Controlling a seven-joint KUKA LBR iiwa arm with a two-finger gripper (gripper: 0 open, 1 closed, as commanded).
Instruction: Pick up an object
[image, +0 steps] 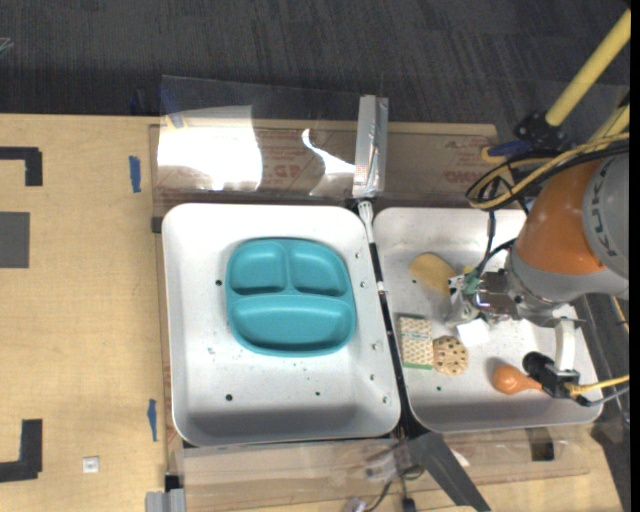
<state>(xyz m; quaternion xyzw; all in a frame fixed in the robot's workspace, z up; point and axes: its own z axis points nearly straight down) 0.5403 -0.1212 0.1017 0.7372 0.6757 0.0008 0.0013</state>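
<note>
In the right bin (470, 405), my gripper (470, 303) hangs low near the middle. A tan, rounded object (431, 269) lies just to its upper left. A speckled round cookie (451, 354) and a flat patterned packet with a green edge (415, 341) lie just below it. An orange pear-shaped object (511, 378) rests near the bin's front right. Nothing is visibly held.
The left bin (190, 330) holds a teal divided plate (291, 295). A ridge where the two bins meet (380, 300) runs between them. A clear plastic sheet (260, 150) and a metal bar (369, 145) stand behind the bins. Yellow cables (540, 165) loop at the back right.
</note>
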